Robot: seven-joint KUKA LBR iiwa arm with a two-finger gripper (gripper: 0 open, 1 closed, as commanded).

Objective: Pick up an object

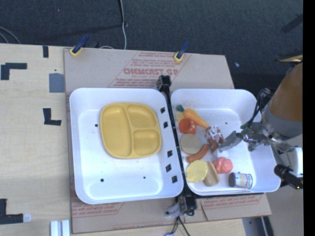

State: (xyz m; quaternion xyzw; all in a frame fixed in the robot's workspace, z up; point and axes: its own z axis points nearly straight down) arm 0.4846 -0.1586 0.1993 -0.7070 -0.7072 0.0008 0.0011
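Observation:
The right bin (231,102) holds several toy foods. An orange carrot (195,116) and a red tomato (187,126) lie at its left. Below them are a tan disc (189,143) and a brown sausage (198,153). A yellow lemon (196,171), a tan lump (212,174), a pink piece (224,164) and a small can (241,180) lie along the front. My gripper (225,141) reaches in from the right, low over the bin's middle. Its tip sits beside a small red-and-white piece (214,133). I see nothing held.
A yellow divided plate (131,130) lies in the left bin (83,171). A black divider with clips (170,132) runs between the bins. Both rest on a cardboard sheet (142,70) clamped at the back. The arm's orange band (290,95) is at the right edge.

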